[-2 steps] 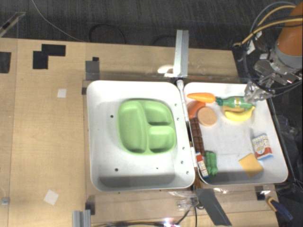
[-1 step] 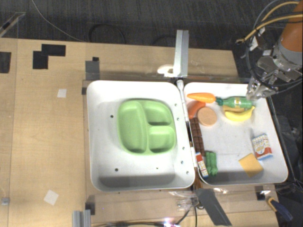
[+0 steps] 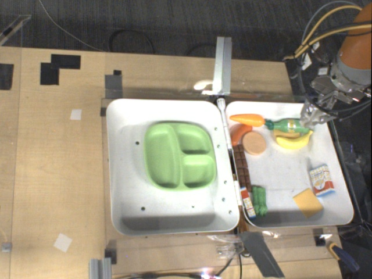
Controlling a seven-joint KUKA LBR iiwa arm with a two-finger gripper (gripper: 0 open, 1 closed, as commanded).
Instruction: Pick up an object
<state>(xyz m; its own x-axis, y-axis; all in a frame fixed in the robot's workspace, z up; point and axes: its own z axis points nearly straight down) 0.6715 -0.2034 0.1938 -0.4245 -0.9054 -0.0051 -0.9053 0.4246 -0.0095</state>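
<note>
Objects for picking sit in the right bin, on the right side of the frame. Along its upper edge lies an orange carrot, and just right of it a green bottle lying on its side, with a yellow banana just below the bottle. Under the carrot there is a tan round disc overlapping a red-orange piece. Down the bin's left wall runs a dark brown bar, and below it a green leafy item beside a small red and white piece. At lower right I see a yellow wedge and, just above it, a small white carton with red and blue print.

My claw hangs at the upper right corner of that bin, close to the right end of the bottle and banana (whether it touches either I cannot tell). Whether my claw is open or closed I cannot tell; the tip is too small and cluttered to read. My orange band shows at the frame's upper right, with yellow cables looping above it.

The left bin holds 1 green divided tray, with 3 compartments. Both bins rest on the wooden table.
</note>
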